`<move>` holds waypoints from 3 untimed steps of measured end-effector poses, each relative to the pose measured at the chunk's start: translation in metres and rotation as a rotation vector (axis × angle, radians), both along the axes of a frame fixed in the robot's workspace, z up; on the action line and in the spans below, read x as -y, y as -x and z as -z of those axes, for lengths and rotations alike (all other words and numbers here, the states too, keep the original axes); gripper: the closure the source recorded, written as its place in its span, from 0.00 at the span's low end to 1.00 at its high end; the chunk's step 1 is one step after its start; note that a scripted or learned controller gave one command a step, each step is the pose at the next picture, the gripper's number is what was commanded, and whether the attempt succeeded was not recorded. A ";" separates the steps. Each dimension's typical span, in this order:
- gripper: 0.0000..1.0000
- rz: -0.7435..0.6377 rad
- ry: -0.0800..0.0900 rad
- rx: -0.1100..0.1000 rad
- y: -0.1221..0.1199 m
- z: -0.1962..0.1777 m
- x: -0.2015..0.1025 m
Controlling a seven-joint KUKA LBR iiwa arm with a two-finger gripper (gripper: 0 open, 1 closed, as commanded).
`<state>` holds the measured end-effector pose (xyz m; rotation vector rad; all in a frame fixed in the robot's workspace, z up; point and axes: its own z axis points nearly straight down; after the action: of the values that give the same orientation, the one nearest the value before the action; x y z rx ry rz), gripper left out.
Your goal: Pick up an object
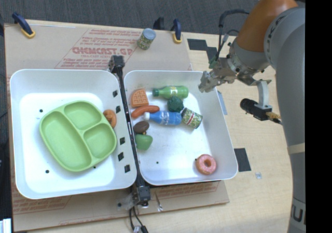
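The 2 white bins [171, 177] look like smooth, shiny plastic. The green plate [78, 134] with 3 parts looks like matt plastic. The pink donut [206, 164] and the green bottle [171, 92] look like shiny toy plastic. The small can [191, 118] has a shiny paper-like label. The bench [46, 45] looks like pale, smooth wood with red print. The arm [288, 35] has a smooth grey shell and a glossy orange band [262, 16]
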<state>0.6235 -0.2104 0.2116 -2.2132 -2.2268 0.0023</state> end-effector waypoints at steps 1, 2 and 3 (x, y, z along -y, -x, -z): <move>0.00 0.000 0.001 0.001 0.000 -0.001 0.000; 0.00 0.002 0.004 0.012 0.044 0.104 0.003; 1.00 -0.002 0.004 0.012 0.044 0.094 0.002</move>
<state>0.5798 -0.2127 0.1179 -2.2191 -2.2365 -0.0063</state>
